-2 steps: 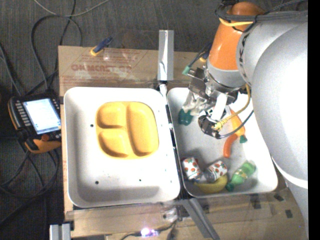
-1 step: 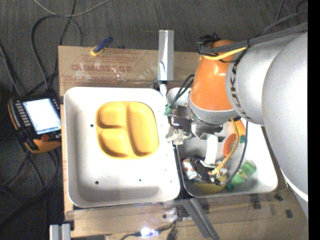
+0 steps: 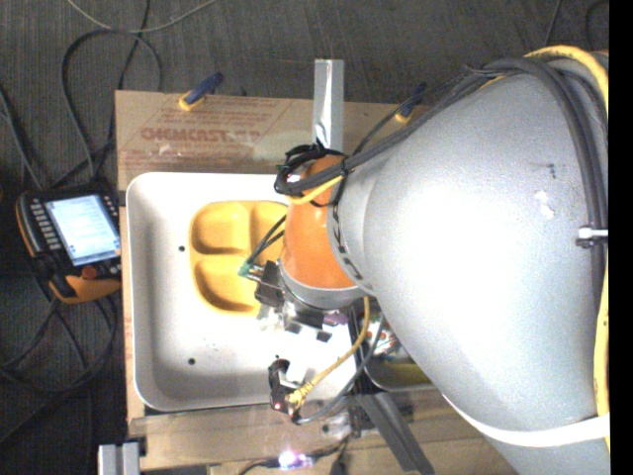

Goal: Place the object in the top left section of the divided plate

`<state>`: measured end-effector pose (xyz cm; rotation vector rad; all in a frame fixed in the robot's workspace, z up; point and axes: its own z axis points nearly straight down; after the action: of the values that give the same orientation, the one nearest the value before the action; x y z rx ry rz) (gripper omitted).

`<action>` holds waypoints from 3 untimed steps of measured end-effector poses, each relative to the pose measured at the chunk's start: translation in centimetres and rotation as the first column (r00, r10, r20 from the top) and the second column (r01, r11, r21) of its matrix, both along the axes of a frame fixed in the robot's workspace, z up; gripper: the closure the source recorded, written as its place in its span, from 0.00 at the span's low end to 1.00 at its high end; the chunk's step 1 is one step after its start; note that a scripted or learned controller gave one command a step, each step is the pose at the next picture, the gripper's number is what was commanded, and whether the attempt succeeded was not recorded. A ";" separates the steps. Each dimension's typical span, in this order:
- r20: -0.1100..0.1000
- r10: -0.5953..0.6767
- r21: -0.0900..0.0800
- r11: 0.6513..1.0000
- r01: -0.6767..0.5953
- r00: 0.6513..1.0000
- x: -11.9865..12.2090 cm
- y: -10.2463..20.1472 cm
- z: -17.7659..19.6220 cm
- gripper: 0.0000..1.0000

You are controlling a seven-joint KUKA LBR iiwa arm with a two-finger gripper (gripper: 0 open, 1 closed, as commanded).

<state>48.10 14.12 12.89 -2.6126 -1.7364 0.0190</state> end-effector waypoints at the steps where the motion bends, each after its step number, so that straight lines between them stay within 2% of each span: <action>1: 0.001 0.112 0.000 0.994 -0.112 0.994 0.1 2.2 0.6 1.00; 2: -0.010 0.112 -0.003 0.994 -0.112 0.994 -0.1 2.2 1.1 1.00; 3: -0.002 -0.018 0.003 1.000 0.018 1.000 2.0 4.2 -4.2 1.00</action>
<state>50.08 18.32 8.70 -2.6250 -1.7114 0.0184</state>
